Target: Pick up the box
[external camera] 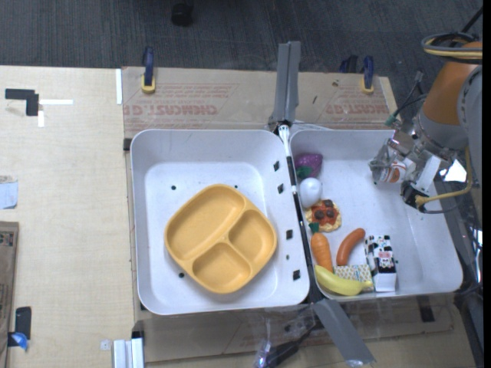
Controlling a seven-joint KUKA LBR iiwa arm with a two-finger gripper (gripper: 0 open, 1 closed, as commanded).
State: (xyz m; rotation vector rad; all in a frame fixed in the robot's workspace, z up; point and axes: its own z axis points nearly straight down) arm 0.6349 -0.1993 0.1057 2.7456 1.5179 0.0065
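Observation:
The box (381,261) is a small white carton with black patches and a red spot, lying near the front edge of the right bin (430,228). My gripper (389,167) hangs over the back right part of that bin, well behind the box and apart from it. The grey arm with its orange band (445,90) comes in from the right.
Along the right bin's left side lie a purple toy (309,162), a white ball (310,191), a small pizza toy (324,215), a carrot (321,251), a sausage (350,245), a cracker (353,274) and a banana (337,283). The left bin (153,167) holds a yellow divided plate (221,238).

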